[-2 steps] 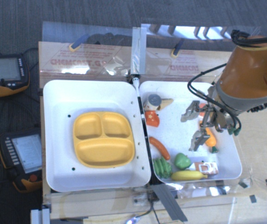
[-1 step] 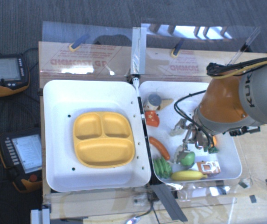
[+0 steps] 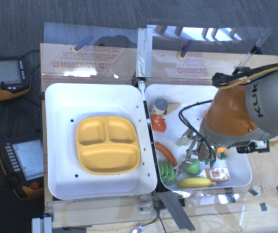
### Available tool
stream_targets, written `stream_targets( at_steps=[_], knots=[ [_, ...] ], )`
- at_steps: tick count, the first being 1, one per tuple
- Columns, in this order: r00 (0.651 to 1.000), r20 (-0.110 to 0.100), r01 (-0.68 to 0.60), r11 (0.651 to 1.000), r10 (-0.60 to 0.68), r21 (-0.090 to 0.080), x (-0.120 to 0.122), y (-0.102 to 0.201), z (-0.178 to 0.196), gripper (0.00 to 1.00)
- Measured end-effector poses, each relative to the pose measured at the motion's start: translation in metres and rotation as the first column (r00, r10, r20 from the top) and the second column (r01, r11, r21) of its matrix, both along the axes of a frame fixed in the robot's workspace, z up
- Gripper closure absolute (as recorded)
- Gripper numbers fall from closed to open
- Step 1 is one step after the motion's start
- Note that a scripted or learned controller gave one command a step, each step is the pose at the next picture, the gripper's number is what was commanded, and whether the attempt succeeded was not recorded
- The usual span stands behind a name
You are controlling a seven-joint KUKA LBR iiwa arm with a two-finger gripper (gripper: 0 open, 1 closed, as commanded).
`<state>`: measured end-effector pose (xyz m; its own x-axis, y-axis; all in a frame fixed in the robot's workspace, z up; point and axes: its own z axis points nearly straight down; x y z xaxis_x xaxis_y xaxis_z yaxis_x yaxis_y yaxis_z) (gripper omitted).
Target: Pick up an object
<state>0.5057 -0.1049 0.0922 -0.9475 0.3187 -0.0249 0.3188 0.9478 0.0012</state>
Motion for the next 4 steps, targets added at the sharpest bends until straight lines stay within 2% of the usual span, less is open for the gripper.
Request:
stream_targets(
  at_steps=[1,2,3,4],
  knots=[
    [0.999,-0.011,-0.040,0.999,0.040,-0.002,0.022,0.006,-0.001,0.00],
    [0.999,-0.005,-0.041,0.999,0.041,-0.002,0.024,0.007,0.010,1.00],
    [0.999,-0.020,-0.024,1.000,0.024,0.004,0.073,-0.088,0.092,1.00],
    [0.999,-0.021,-0.024,1.000,0.024,0.004,0.073,-0.088,0.092,0.00]
  ],
)
